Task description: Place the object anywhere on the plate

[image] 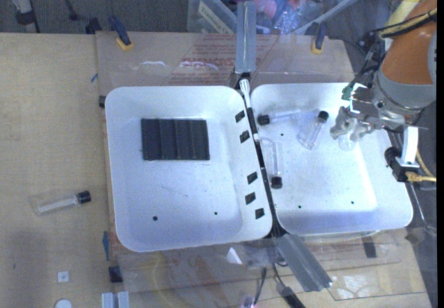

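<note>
Arm (409, 57) angled in, gripper (347, 130) seemingly just above right bin (361, 209)

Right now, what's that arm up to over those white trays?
The robot arm's gripper hovers over the right bin, near three clear vials with black caps. One vial lies closest to it, another sits near the divider, a third lower down. The dark ridged plate waits in the left bin, nothing on it yet. A stray vial lies on the bench outside.

Plate (175, 139) in left bin (125, 223); three vials (311, 130) in right bin (361, 213).
</note>
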### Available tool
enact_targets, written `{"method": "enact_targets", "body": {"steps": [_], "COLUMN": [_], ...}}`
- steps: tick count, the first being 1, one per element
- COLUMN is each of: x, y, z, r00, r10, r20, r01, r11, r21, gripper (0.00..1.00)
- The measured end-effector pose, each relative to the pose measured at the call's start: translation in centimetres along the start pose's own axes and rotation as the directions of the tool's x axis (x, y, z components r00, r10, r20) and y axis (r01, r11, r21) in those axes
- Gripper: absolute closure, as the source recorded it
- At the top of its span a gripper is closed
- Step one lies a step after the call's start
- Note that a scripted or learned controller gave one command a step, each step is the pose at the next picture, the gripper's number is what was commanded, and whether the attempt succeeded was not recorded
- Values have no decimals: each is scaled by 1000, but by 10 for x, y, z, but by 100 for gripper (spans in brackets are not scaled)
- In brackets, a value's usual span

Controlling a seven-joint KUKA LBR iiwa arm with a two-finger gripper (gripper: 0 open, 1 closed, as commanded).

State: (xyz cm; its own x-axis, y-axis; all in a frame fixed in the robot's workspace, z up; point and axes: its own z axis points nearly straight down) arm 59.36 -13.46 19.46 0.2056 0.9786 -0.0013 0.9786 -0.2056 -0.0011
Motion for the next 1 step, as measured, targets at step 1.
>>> {"method": "enact_targets", "body": {"steps": [1], "x": [72], "y": [60], "z": [-85], "r00": [904], "r10": [427], "r20": [-1], "r01": [-427], "r11": [904], "r21": [-1], "gripper": [100]}}
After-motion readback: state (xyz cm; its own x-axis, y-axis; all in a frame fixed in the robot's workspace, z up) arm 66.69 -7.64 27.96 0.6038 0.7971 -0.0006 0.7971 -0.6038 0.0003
